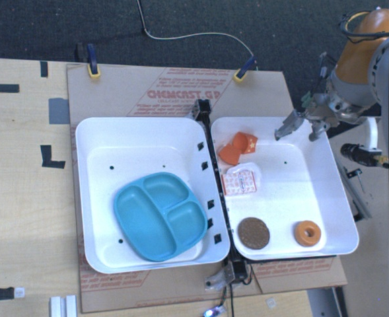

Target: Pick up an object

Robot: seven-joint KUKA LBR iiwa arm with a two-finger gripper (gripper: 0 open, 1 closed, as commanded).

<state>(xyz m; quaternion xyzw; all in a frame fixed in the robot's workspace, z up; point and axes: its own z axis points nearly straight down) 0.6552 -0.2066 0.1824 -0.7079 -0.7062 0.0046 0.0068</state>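
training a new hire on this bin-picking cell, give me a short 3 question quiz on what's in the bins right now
1. True or false: the blue divided plate lies in the left bin.
2. Multiple choice: which item in the right bin lies nearest the gripper? A) brown round disc B) orange cup C) small doughnut
3. Fill in: the white packet with red print lies between the orange cup and the ____.

Key
1. True.
2. B. The cup lies on its side at the far end of the bin, where the gripper hovers above the rim holding nothing.
3. Brown round disc.
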